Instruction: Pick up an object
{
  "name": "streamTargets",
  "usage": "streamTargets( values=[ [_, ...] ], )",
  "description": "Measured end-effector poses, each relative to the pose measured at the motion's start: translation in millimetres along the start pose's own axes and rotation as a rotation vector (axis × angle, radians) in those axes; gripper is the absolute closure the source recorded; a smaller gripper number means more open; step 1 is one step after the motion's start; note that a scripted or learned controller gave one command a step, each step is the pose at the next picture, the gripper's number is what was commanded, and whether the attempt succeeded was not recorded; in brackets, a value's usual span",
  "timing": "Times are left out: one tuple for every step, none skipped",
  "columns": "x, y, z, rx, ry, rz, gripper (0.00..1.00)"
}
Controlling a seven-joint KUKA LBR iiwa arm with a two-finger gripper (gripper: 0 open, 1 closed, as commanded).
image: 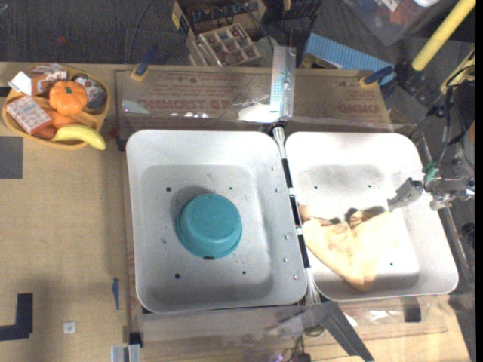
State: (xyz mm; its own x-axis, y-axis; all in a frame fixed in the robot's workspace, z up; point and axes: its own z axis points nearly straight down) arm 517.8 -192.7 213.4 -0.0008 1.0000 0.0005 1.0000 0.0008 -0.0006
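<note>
Left bin (151, 164): white, with a greyer worn floor dotted by small dark holes.
Right bin (423, 270): white — dark smudges across its floor.
Bowl (210, 225): plain teal, upturned.
Cloth (347, 249): pale tan-yellow, with dark brown stains along its upper edge.
Gripper (405, 194): grey metal, with a small green spot just behind it.
Bench (60, 225): light wood-brown; black marks near its left edge.
Basket (23, 123): yellow-orange rim.
Pumpkin (69, 97): bright orange, ribbed.
Banana (80, 136): yellow.
Small box (29, 114): white — printed in red.
Pole (447, 23): yellow, at the top right corner.
Panel (339, 53): light blue, beyond the bins.
</note>
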Motion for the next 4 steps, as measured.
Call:
streamTargets(
  values=[
    [-9.1, -9.0, -67.2, -0.003, -0.002, -0.085, 0.0],
    [22.8, -20.8, -73.2, -0.001, -0.001, -0.212, 0.0],
    [68.1, -7.0, 103.1, -0.001, -0.001, -0.123, 0.0],
    [87.3, -9.3, 121.2, -0.015, -0.007, -0.2, 0.0]
  ],
)
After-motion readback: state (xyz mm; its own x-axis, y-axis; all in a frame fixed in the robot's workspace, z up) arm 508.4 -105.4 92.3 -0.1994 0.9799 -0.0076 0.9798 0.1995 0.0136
